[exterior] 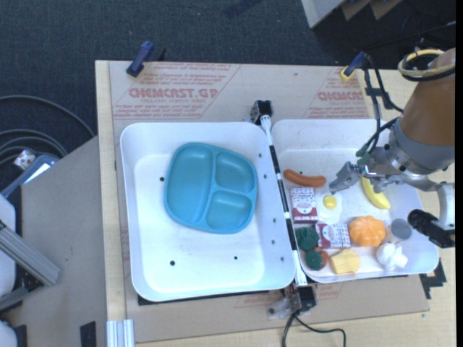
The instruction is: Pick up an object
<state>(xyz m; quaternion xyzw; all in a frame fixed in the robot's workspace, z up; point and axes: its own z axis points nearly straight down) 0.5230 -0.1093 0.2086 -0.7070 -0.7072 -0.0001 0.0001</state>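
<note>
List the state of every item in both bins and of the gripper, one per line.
Blue tray: flat, right way up, in the left bin.
Hot dog: lying in the right bin.
Banana: lying beside the gripper.
Orange: resting, untouched.
Gripper: low over the right bin, holding nothing visible.

I see a tan bench board with red lettering (181, 82) on dark carpet (87, 13). A blue clamp (139, 58) grips its edge at 11 o'clock, a blue-and-yellow clamp (352, 65) at 1 o'clock. The left shallow white bin (130, 194) holds a light-blue divided plastic tray (210, 187) in its upper half. At 9 o'clock, black cables (43, 132) loop across the carpet.
</note>
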